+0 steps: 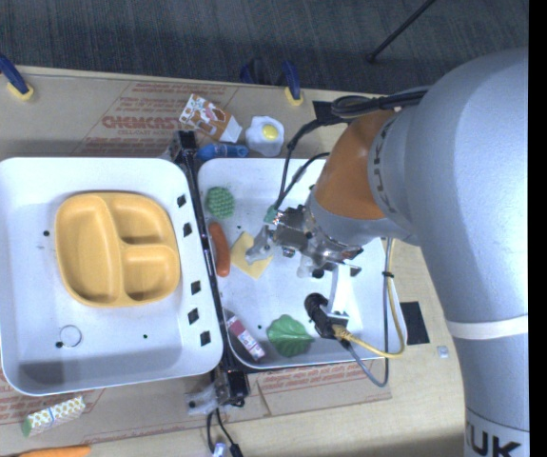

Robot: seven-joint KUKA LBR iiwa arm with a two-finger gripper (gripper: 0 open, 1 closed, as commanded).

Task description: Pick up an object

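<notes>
The yellow cheese wedge (251, 255), mid right bin (368, 346) beside the orange carrot (220, 247), looks like light, stiff, slick plastic, so I'd pinch its flat sides; the gripper (275, 238) hangs over it, open or closed I honestly can't tell.

Two shallow white plastic bins sit side by side: the left bin (7, 255) and the right bin (254, 171). The left one holds one yellow divided plastic tray (116, 248). The right one holds five items: one green knobbly ball (219, 201) at 11 o'clock, one orange sausage-shaped toy (220, 247) at 9 o'clock, one yellow cheese wedge (251, 258), one green leafy piece (289, 335) at 6 o'clock, and one small red-and-white packet (245, 336) at 7 o'clock.
</notes>
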